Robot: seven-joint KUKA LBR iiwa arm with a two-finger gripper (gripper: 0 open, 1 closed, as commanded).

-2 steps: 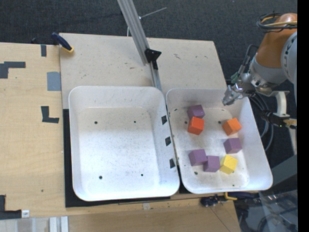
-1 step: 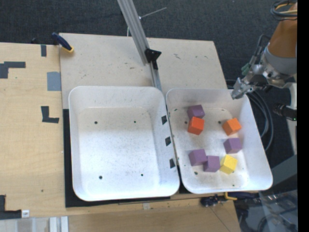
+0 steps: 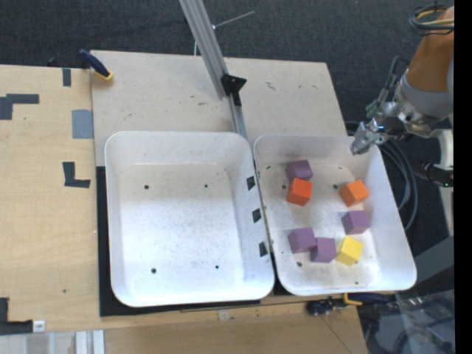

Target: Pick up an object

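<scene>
The right bin (image 3: 391, 220) holds several small blocks. A purple block (image 3: 299, 170) sits near its back, with an orange-red block (image 3: 299, 191) just in front of it. Another orange block (image 3: 354, 192) lies toward the right wall, and a purple one (image 3: 355, 221) is below it. Two purple blocks (image 3: 301, 239) (image 3: 323, 250) and a yellow block (image 3: 349, 250) cluster near the front. My gripper (image 3: 361, 143) hangs over the bin's back right corner, apart from every block, with nothing visibly held.
The left bin (image 3: 118, 198) stands beside the right one. A grey metal pole (image 3: 203, 32) slants across the bench behind the bins. Black cables (image 3: 405, 190) hang beyond the right bin's right wall. A blue and yellow tool (image 3: 96, 65) lies at the bench's far left.
</scene>
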